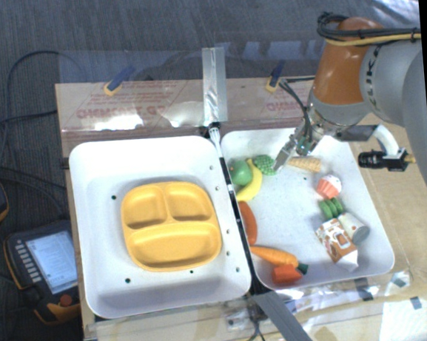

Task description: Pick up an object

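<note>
Toy food pieces lie scattered in the right white shallow bin [373, 211], right of centre frame. Along its left wall: green round toy [240, 173] on a yellow banana-shaped toy [250, 186], a small green knobbly piece [263, 164] just beside them, an orange-red oval piece [248, 222] lower down. Near the front edge: orange plastic carrot [274, 255] touching a red block with a green tip [288, 273]. Right half: tan cone-like stick [305, 165], pink-and-white round piece [329, 186], green ridged piece [331, 208], small white-and-orange printed carton [336, 241] touching a grey cylinder [356, 230]. Carton print too small to read.

Open floor in the bin's middle and upper right corner.

Gripper [289, 152] low over the upper part of this bin, between the green knobbly piece and the tan stick; whether its pincer is open or closed cannot be told. Grey arm with orange band [342, 69] enters from upper right.

Left white bin [94, 169] holds a yellow three-compartment tray [171, 223]. Reversed reddish lettering on cardboard [119, 107] behind the bins, unreadable.
</note>
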### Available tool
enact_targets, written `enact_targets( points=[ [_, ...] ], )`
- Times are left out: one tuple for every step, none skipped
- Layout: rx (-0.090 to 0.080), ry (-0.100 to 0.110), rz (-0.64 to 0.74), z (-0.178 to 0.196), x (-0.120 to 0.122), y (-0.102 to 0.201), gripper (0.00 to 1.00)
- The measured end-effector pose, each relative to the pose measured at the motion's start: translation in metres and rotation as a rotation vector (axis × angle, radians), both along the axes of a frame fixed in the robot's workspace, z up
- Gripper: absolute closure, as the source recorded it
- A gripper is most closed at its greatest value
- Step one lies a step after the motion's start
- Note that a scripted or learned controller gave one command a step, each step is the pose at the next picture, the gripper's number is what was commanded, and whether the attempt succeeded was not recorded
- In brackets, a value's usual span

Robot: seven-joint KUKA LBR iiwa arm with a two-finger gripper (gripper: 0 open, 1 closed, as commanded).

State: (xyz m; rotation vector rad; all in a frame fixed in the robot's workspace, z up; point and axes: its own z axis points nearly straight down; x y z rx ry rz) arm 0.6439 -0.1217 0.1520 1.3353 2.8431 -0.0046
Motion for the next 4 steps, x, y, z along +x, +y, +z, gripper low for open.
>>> enact_targets(
  points=[
    [-0.001, -0.018, -0.225, -0.041, 0.016, 0.0, 1.0],
    [0.0, -0.002, -0.397, 0.059, 0.025, 0.084, 1.0],
    [-0.001, -0.001, -0.304, 0.051, -0.029, -0.01, 1.0],
    [0.001, -0.003, -0.318, 0.103, 0.023, 0.031, 1.0]
  ],
)
